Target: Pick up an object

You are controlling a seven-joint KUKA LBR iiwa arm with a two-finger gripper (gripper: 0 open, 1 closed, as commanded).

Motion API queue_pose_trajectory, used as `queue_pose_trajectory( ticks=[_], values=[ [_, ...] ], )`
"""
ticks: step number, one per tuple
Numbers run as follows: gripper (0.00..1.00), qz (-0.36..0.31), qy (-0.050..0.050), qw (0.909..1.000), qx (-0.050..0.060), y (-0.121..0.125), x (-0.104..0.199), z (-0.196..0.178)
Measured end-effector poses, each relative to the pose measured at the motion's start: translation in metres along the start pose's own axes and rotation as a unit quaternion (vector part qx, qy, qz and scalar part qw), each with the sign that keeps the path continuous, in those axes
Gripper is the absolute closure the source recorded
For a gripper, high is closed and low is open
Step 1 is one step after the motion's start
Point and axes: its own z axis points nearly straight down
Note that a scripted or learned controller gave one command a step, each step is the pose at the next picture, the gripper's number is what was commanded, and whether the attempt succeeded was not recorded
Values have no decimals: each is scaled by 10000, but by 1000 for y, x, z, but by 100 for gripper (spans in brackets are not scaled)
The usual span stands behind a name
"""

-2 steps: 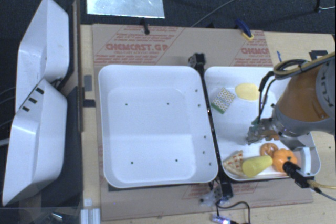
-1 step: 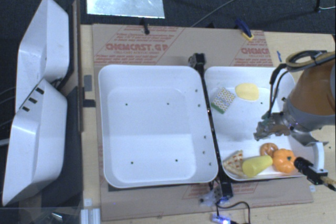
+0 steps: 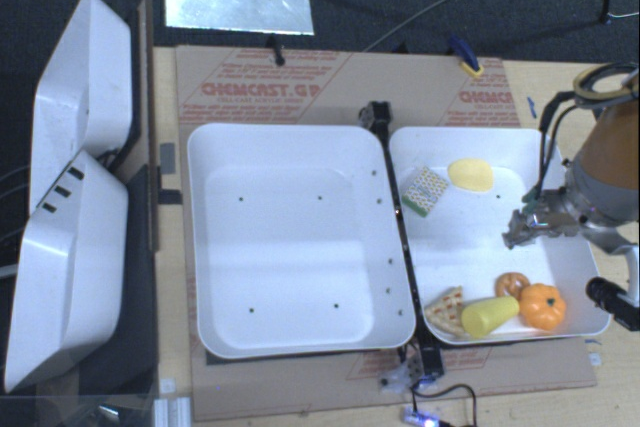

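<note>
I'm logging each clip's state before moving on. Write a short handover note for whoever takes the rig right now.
Tool: over the right bin, near its right side; nothing seen in it, open or shut unclear.
Things, all in the right bin: checkered block and pale yellow piece at the far end; pizza slice, yellow-green piece, small brown piece and orange pumpkin along the near edge.
Done: no pick yet.
Left: grasp one and lift.

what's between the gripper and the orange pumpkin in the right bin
Nothing visible. The gripper hangs over bare white floor of the right bin, and the orange pumpkin sits below it near the bin's front edge. The small brown piece lies just left of that line, touching the pumpkin.
</note>
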Motion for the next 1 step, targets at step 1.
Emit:
queue_pose_trajectory(
  ticks=[1],
  values=[
    [100,0,0,10000,-4,-1,-6,-61]
  ],
)
